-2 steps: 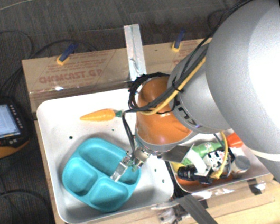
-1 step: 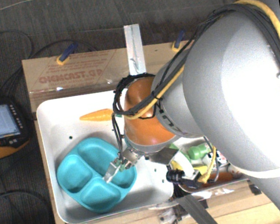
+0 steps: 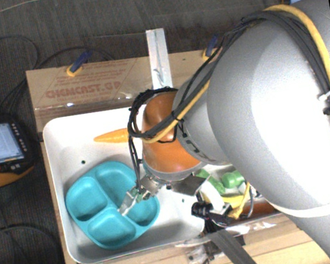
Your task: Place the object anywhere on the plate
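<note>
Left white bin point(image 3: 65, 177): teal divided plate point(image 3: 105, 202) lying at lower left; orange carrot point(image 3: 118, 135) lying above it, apart, on the bin floor. Claw point(image 3: 132, 201) hovering over the plate's right compartment; whether spread or pressed together, cannot tell. Green item point(image 3: 230, 181) sitting in the right bin.

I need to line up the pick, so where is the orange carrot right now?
In the camera view the carrot lies in the left bin, near its far wall, just beyond the teal plate and left of the arm's orange band.
</note>
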`<action>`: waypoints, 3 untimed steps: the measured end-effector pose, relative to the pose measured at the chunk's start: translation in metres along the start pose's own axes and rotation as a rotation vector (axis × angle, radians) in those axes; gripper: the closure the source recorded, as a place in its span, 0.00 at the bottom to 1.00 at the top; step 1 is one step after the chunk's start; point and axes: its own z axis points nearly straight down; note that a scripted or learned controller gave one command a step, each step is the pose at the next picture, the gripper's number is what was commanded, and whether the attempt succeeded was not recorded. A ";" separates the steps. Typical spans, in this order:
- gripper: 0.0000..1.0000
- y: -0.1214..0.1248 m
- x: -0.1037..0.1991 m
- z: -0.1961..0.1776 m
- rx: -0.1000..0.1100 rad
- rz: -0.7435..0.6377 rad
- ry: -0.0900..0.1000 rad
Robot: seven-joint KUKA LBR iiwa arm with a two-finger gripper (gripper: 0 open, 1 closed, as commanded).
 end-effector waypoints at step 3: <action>0.00 -0.036 -0.037 -0.021 0.021 0.490 0.039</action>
